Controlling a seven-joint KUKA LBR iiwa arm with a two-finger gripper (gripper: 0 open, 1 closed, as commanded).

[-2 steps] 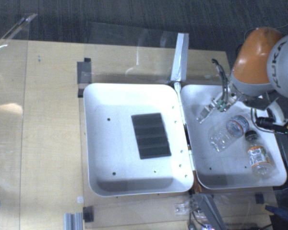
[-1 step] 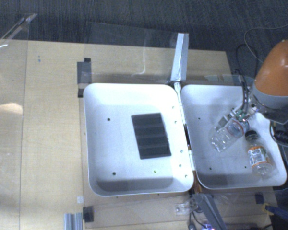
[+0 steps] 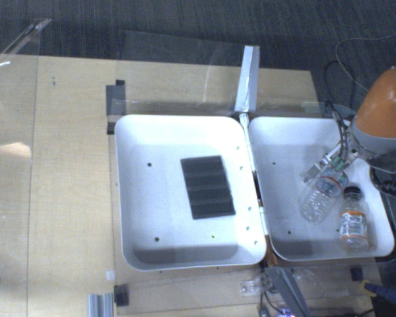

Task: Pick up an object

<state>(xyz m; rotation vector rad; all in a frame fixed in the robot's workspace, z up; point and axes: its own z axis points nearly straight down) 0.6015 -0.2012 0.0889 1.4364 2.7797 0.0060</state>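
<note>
The arm [image 3: 383, 114] is seen reaching in from the right over the right bin [image 3: 277, 170], with the gripper [image 3: 331, 164] lowered close to a clear plastic bottle [image 3: 318, 200] that lies on its side near the middle of that bin. Whether the hand is open or closed, and whether anything is held by it, cannot be told (the tip is small and merges with the transparent bottle). A second, smaller bottle with a dark cap [image 3: 352, 224] is found just to the right of the clear one, nearer the near-right corner. In the left bin [image 3: 138, 177] a dark ribbed rectangular pad [image 3: 207, 187] lies flat, well apart from the arm.

The step in hand is judged to be the approach to, or closing on, the clear bottle. For the next move, a firm closure across the bottle's body would be called for, then a straight lift; a smooth round body may well be rolled or squeezed out of the grasp.
</note>
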